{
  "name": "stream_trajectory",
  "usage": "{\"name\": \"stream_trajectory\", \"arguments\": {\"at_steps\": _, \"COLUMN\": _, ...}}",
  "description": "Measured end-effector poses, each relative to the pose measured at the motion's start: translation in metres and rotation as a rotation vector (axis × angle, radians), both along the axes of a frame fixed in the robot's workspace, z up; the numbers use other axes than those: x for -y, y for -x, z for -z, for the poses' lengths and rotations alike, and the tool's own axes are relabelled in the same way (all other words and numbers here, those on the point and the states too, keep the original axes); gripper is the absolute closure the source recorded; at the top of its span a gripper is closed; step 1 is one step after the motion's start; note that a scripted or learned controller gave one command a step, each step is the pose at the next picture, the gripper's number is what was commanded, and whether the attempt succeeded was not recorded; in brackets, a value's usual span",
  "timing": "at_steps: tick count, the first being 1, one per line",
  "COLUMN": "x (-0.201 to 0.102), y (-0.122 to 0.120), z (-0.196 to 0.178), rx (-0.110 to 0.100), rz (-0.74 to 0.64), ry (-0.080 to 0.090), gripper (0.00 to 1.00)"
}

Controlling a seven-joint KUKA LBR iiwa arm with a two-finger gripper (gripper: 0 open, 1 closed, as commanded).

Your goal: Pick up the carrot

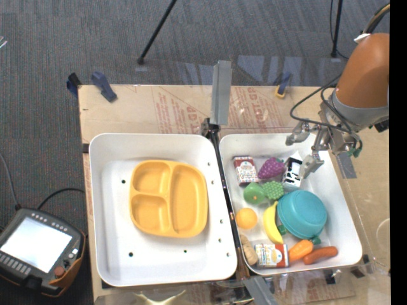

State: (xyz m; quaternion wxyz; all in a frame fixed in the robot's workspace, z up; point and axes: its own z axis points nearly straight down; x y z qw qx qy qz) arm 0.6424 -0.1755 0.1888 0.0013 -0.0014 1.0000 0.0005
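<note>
The carrot (300, 251), short and orange with a bit of green at its top, lies at the front of the right bin (346, 199), just below the teal bowl (302, 213). A thinner orange-red piece (322, 254) lies right beside it. My gripper (305, 150) hangs over the back of the right bin, well behind the carrot and above a small black-and-white item (292, 172). Its fingers (313, 162) stand open with nothing between them.
The right bin also holds a banana (272, 224), an orange (246, 218), purple grapes (271, 168), green produce (262, 192), a red box (245, 170) and a small carton (270, 255). A yellow divided plate (168, 197) sits in the left bin (105, 234).
</note>
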Motion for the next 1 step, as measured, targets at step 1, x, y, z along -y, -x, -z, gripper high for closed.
{"name": "stream_trajectory", "arguments": {"at_steps": 1, "x": -0.0326, "y": 0.0498, "z": 0.0530, "rx": -0.009, "rz": 0.012, "ry": -0.002, "gripper": 0.00}}
